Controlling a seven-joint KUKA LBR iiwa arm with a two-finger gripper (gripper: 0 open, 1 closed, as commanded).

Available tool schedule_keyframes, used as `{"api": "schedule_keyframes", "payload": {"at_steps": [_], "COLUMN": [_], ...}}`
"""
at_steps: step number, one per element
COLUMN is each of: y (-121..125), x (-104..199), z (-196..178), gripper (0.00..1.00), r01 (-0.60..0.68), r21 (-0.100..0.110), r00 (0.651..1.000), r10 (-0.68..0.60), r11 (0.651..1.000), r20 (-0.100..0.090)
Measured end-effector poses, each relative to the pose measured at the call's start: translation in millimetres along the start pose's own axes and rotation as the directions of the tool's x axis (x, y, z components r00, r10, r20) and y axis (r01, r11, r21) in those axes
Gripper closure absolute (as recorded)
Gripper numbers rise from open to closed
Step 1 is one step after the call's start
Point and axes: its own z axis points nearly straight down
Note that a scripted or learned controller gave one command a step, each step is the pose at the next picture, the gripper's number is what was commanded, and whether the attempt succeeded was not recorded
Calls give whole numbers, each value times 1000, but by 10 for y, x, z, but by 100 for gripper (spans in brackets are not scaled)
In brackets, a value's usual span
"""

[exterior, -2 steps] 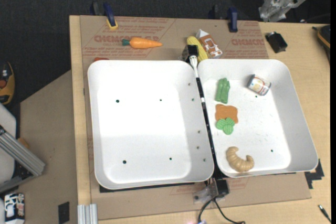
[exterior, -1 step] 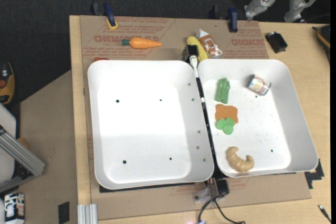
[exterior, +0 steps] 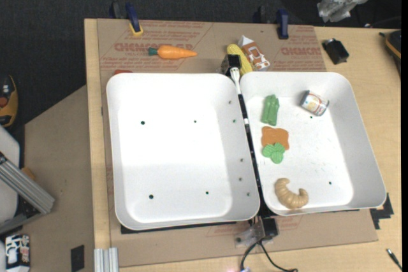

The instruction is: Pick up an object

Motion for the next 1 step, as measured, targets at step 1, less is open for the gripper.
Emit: {"api": "schedule_keyframes", "payload": {"at_steps": [1], "y": [0], "x": [1], "z": [5], "gripper": [0], "r01": [0], "r21": [1], "r00": [1000], "r10": [0], "r11": [1000], "r20": [0]}}
